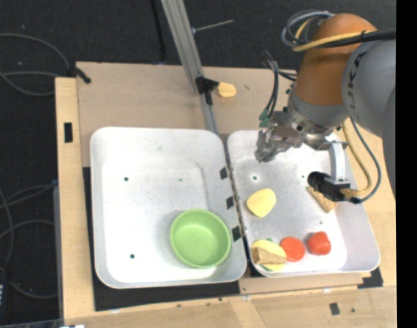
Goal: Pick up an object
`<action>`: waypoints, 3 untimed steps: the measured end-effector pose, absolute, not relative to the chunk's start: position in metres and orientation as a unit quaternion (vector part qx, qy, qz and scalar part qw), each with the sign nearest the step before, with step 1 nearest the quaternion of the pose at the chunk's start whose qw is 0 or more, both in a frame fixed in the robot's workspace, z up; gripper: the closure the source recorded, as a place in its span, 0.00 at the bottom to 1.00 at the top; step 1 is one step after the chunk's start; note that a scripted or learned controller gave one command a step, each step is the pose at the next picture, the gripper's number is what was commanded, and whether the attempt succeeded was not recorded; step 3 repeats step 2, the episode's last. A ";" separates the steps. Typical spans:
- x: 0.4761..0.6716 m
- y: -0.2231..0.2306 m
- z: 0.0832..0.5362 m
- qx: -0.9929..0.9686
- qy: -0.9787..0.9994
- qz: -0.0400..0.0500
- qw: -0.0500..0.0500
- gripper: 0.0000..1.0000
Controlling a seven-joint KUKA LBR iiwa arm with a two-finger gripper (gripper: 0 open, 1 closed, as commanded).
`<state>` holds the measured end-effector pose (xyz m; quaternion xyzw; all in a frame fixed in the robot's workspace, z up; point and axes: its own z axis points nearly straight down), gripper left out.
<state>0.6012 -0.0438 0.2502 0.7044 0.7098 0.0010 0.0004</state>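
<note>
My gripper [264, 153] hangs over the far left part of the right bin [362, 241], and I see nothing between its fingers. A yellow rounded piece [261, 202] lies a little in front of it, toward the bin's middle. Along the near edge of that bin sit a tan and yellow piece [268, 255], an orange-red ball [292, 248] and a red piece [319, 243]. A small tan piece [323, 200] lies at the right side near the black block on the wrist. A green bowl [200, 238] stands in the left bin [126, 156].
A slanted metal rail [186, 50] rises from between the bins toward the back. A small yellow thing [227, 90] lies on the bench behind the bins. The arm's orange band looms over the right bin's far side.
</note>
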 end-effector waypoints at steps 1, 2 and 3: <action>0.615 0.007 0.259 0.704 0.710 0.001 0.000 1.00; 0.628 0.059 0.265 0.704 0.710 0.001 0.000 1.00; 0.628 0.059 0.265 0.704 0.710 0.001 0.000 1.00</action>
